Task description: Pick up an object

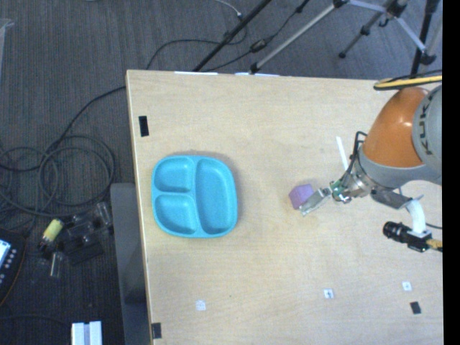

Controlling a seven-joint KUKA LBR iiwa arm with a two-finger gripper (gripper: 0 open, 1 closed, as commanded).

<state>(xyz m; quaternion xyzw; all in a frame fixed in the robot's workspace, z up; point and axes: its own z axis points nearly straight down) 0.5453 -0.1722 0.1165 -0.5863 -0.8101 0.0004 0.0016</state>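
Note:
A small purple object (301, 194) lies on the pale wooden tabletop (273, 121), right of centre. My gripper (311, 205) reaches in from the right, low over the table, with its tip right against the purple object's lower right side. The view is too small to show whether the object sits between the jaws or just beside them. The orange band of the arm (394, 136) rises behind the wrist.
A light blue plate (195, 195) with three compartments sits on the left half of the table. Small dark and white markers (144, 126) dot the tabletop. Cables and tripod legs lie on the dark floor beyond the table's left and far edges.

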